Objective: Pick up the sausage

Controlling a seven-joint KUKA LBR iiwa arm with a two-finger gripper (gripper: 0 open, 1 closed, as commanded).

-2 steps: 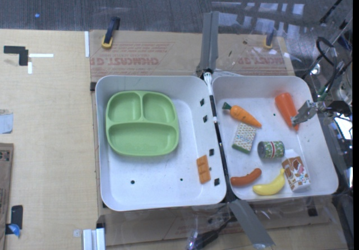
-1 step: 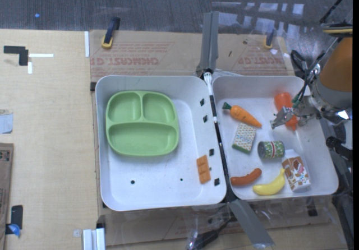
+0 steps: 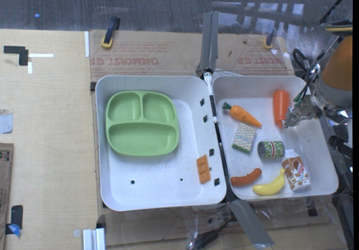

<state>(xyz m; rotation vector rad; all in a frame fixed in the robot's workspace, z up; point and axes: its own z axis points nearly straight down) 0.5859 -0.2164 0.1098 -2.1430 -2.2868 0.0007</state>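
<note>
Camera view, looking down at a slant on a pale wooden surface bearing two shallow white bins side by side. In the left bin: a green divided plate toward the far left, a small orange block near the right wall. In the right bin: the sausage, red-orange, lying near the front edge, just left of a yellow banana and close to touching it. Farther back, a carrot with a green top, a speckled green-and-white packet just in front of it, a small green can on its side to the right of the packet, a red-and-white carton at the near right. Against the far right, an upright orange cylinder. Pincer low over the right bin's right side, just beside that orange cylinder, well apart from the sausage; nothing visibly between its tips, open or closed impossible to tell. Grey arm with orange band reaching in from the right.
</note>
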